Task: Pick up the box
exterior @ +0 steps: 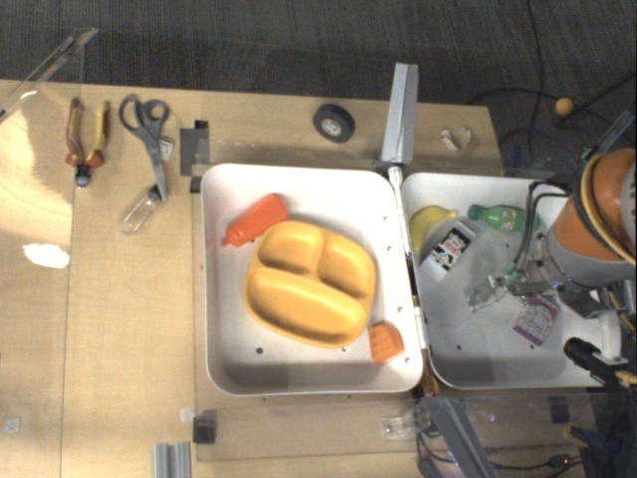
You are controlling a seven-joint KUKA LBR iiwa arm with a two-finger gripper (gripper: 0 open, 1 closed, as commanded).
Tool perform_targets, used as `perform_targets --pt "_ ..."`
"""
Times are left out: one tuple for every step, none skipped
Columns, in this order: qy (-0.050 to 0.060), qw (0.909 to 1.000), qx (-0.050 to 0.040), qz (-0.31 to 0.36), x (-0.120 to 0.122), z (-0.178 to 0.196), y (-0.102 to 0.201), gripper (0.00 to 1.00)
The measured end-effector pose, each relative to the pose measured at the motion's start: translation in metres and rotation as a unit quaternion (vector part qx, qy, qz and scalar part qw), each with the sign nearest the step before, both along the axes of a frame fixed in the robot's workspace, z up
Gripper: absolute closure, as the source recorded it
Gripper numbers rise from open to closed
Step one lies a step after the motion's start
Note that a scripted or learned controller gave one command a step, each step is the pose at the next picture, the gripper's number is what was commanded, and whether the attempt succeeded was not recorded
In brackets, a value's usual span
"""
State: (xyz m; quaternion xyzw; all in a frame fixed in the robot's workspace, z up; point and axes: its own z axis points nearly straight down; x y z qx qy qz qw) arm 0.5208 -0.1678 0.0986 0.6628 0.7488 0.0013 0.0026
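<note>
Box (pixel 449 248) lies touching yellow object (pixel 428 223), near green bottle (pixel 498 216).

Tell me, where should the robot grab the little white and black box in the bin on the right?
Probably from straight above, with the pincer closing across the narrow sides of the box. It lies flat and tilted near the left wall of the right bin, with the yellow thing against its upper left end. Its long sides look freer, so the fingers should turn to match the tilt.
</note>
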Motion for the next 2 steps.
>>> perform_targets --pt "-0.005 0.9998 -0.0009 0.017 -0.028 -0.009 -0.037 0.00" --pt "-0.001 0.9961 -0.0010 0.088 -0.005 -0.003 -0.038 0.00"
